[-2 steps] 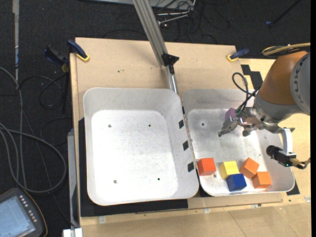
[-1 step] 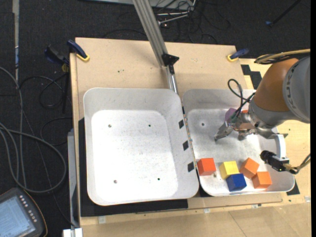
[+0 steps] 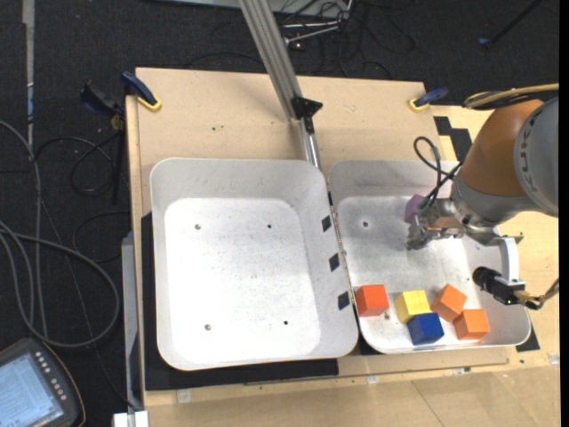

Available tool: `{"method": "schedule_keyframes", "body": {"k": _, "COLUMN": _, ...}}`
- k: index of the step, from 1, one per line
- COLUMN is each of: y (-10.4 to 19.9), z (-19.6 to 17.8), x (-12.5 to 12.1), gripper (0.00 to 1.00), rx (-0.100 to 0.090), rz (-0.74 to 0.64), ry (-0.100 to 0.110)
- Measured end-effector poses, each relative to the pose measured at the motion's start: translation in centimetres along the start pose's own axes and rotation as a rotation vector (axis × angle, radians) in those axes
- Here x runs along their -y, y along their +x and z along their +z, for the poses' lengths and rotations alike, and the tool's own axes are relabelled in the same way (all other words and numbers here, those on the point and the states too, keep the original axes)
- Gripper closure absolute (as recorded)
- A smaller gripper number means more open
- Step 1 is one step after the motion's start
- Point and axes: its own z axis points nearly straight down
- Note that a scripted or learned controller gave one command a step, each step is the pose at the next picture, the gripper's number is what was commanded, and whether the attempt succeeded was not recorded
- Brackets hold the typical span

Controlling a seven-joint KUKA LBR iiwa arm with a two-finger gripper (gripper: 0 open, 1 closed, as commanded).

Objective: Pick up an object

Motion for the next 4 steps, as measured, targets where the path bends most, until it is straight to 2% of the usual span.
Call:
{"method": "schedule_keyframes", "body": {"k": 2, "y": -0.1, "z": -12.7, "x": -0.8, "gripper": 1.0, "rx": 0.002, "rz": -0.003, "ry": -0.007}}
{"method": "schedule_keyframes", "body": {"k": 3, "y": -0.1, "z": -14.2, "x": -0.9, "gripper": 1.0, "rx": 0.001, "rz": -0.003, "ry": -0.001}}
{"method": "schedule_keyframes", "body": {"k": 4, "y": 5.4, "z": -15.0, "x": -1.4, "gripper": 1.0, "rx": -0.002, "rz": -0.008, "ry": -0.001}}
